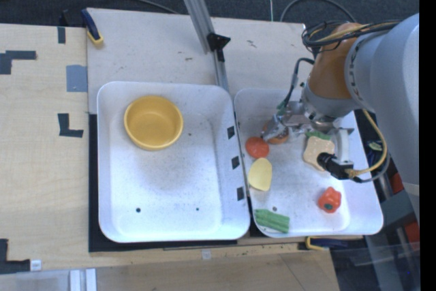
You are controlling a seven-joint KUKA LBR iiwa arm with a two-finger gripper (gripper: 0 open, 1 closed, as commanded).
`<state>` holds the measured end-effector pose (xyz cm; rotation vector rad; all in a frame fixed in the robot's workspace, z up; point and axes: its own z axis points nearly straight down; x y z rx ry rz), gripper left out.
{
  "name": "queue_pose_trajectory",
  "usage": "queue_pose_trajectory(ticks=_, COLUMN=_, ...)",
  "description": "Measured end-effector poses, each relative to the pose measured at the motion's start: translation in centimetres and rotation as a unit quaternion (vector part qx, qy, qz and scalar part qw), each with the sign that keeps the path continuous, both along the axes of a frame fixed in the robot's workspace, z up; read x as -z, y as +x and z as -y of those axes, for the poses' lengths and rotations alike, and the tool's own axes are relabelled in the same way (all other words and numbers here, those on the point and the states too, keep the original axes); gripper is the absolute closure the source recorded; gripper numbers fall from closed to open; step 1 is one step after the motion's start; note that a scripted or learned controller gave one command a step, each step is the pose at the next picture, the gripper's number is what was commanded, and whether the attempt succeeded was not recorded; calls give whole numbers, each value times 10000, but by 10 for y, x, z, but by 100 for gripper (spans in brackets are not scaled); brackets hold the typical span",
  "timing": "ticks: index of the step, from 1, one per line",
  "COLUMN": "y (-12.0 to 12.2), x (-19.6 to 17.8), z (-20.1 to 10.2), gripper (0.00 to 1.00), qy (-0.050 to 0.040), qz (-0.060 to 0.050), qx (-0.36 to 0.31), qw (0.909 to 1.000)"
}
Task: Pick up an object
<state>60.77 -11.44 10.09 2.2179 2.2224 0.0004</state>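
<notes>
Claw (278, 129) sat low in the right bin (361, 218), near its upper left part, under the orange band (330, 71) of the arm (388, 78). Cannot tell its state; wrist and cables hid it. An orange-brown piece (278, 139) lay right at its tip, grip unclear. Tomato (257, 147) lay just below-left of the claw, touching or nearly touching that piece. Yellow piece (260, 174) sat just below the tomato. Toast (317, 152) lay right of the claw, partly under the wrist. Orange pepper (330, 200) was at lower right, green veg (272, 220) at the bin's bottom left edge. Left bin (163, 208) held a yellow bowl (153, 121) at upper left.
</notes>
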Motion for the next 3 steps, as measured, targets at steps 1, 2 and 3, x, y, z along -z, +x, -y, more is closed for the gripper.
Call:
queue_pose_trajectory(ticks=1, y=0, x=-53, z=10, gripper=100, qy=-1, qz=12, qx=6, qw=10000)
queue_pose_trajectory(ticks=2, y=0, x=-115, z=15, gripper=100, qy=-3, qz=19, qx=4, qw=10000)
queue_pose_trajectory(ticks=3, y=1, x=-169, z=15, gripper=100, qy=-1, qz=17, qx=1, qw=10000)
